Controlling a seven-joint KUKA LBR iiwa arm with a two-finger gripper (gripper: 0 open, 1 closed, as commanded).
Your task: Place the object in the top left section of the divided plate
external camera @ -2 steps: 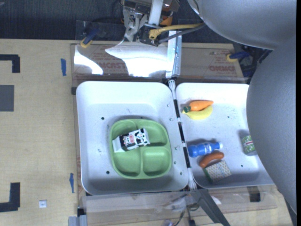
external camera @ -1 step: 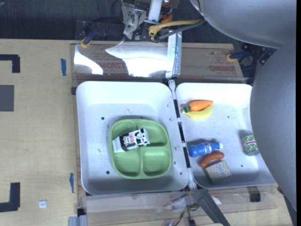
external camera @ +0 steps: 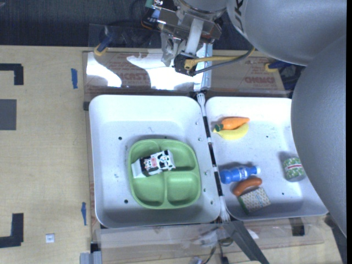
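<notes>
brightness: even and fairly bright over both shallow white plastic bins [external camera: 110, 120].
glare: a blown-out white patch on the clear plastic sheet [external camera: 148, 70] behind the bins hides its detail.
shadows: soft and short; a dim band lies along the green divided plate [external camera: 165, 194] and by the yellow toy banana [external camera: 234, 133].
focus: the large grey robot arm [external camera: 308, 32] close to the lens looks soft; bin contents are moderately sharp.
grain: slight noise in the dark top strip.
</notes>
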